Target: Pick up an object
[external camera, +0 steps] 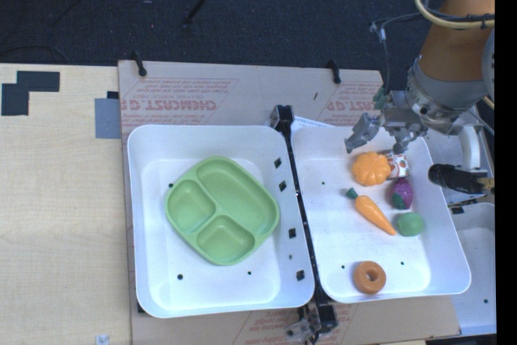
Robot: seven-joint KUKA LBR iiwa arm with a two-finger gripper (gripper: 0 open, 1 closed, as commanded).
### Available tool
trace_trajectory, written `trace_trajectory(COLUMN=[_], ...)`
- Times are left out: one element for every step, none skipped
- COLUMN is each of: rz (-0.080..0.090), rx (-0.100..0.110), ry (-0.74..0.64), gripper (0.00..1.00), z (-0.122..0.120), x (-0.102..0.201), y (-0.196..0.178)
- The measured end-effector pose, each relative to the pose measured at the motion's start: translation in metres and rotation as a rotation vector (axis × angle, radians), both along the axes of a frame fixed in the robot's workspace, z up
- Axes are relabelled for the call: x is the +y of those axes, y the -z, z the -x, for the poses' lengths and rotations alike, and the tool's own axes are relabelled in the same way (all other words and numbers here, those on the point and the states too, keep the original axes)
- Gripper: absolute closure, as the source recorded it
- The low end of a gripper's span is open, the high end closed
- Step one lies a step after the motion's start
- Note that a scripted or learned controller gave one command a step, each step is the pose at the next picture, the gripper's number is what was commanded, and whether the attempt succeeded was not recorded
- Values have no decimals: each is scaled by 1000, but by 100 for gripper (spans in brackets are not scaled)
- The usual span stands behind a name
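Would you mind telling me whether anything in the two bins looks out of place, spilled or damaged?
Nothing stands out. The green divided plate lies flat in the left bin. In the right bin, the pumpkin, carrot and donut lie loose and look intact.

Divided plate (222,210) in left bin (149,174), toy foods in right bin (452,271), donut (370,277) nearest, pumpkin (371,169) farthest

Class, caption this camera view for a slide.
Gripper above orange toy pumpkin in right white bin; green divided plate in left.
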State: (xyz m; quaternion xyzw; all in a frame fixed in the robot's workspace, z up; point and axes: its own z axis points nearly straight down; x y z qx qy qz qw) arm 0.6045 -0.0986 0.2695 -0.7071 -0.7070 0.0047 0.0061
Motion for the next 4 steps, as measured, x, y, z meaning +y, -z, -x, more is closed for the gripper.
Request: trace_trajectory(rz=[1,1,0,0], rx=[-12,-7,-6,-8], ry=[-2,0,1,3], gripper=[0,0,0,0], z=[-2,1,3,10], x=[0,-8,2,9], y=[-7,53,111,166])
